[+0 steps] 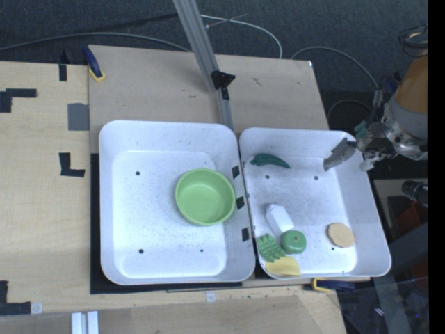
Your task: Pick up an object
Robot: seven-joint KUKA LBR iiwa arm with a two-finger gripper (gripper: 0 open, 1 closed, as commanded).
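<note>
— Where do you see the gripper (342, 154)?
— Over the right white bin's (368, 207) far right rim; whether its jaws are released or clenched, you cannot tell.
— And the objects?
— The white plastic bottle (279, 219) lies mid-bin, the round green lid (293, 241) touching it.

Bowl (205, 197) in left bin (118, 145); bottle (279, 219) in right bin (361, 186).

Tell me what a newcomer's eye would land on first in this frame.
Probably the light green bowl, alone in the left bin. Next comes the cluster low in the right bin: a white bottle, a green round piece, a tan disc, with a dark green curved piece near the top. The gripper hangs over that bin's upper right edge.
</note>
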